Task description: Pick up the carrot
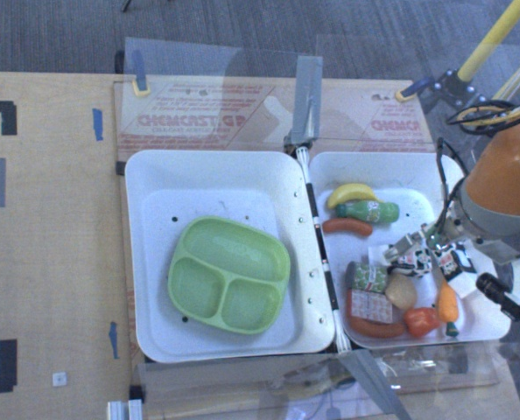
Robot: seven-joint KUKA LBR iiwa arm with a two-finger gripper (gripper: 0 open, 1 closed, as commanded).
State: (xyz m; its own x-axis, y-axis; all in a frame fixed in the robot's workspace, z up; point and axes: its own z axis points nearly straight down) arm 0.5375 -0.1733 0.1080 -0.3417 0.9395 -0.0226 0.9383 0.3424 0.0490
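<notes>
Carrot [448, 304]: lying in right bin [418, 201], near its front-right corner, long axis roughly front-to-back, green tip toward the front edge. Tomato [420, 321] just beside it on camera-left, potato [401, 291] a bit further left and back. Red sausage [375, 327] along the front wall, snack packet [369, 304] behind it. Banana [352, 193], green bottle [368, 211] and another sausage [347, 227] sit at the back of the bin, well apart from the carrot.

Gripper [426, 254] hangs over bin centre-right, just behind the carrot, above the potato. Jaws: can't tell from here if wide or narrow, too cluttered. Nothing visibly held.

Left bin holds green divided plate [229, 274], irrelevant.

My read: approach phase, pre-grasp. Next needs a short shift toward the front-right, align across carrot's short axis, descend w/o clipping the tomato.
</notes>
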